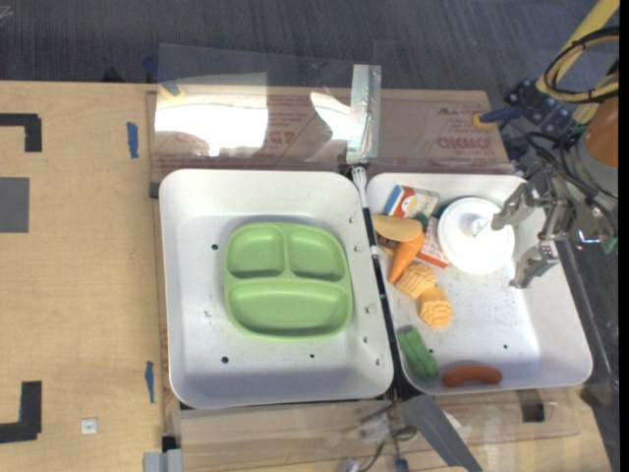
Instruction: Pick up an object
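The right bin (550, 337) holds several toy foods. A white round cup (475, 234) sits near its back, and left of it lie a small carton (408, 203), a tan bread piece (396, 228) and an orange carrot (404, 257). Two yellow ridged pieces (418, 280) (435, 311) lie in the middle. A green pickle (418, 353) and a red sausage (473, 374) rest by the front wall. My gripper (519, 239) hangs just right of the white cup, open, with one finger (509, 209) behind and the other in front. Nothing is between them.
In the left bin (187, 264) lies a green divided plate (288, 280). A clear plastic sheet and cardboard stand behind both bins. Cables and the arm's wrist (590, 155) crowd the right side. Bare white floor shows in the right bin's front right part.
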